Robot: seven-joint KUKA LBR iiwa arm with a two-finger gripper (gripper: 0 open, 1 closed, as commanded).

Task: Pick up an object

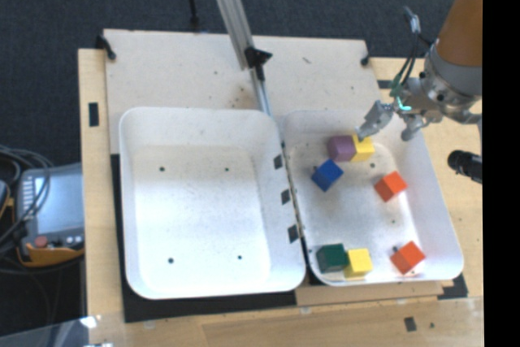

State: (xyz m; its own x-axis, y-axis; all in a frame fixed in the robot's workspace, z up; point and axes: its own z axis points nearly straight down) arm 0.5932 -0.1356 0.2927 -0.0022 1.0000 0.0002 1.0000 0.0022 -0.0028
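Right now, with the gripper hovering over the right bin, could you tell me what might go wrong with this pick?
1. The purple block and a yellow block touch, so the gripper, just above them, might catch both or knock one aside.
2. Both sit near the right bin's far rim, which may crowd a finger.
3. The green block and second yellow block also touch, so they are no easier.

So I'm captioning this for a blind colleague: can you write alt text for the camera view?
A robot arm's gripper hovers over the right bin, near a purple block touching a yellow block. That bin also holds blue, green, yellow and two orange blocks.
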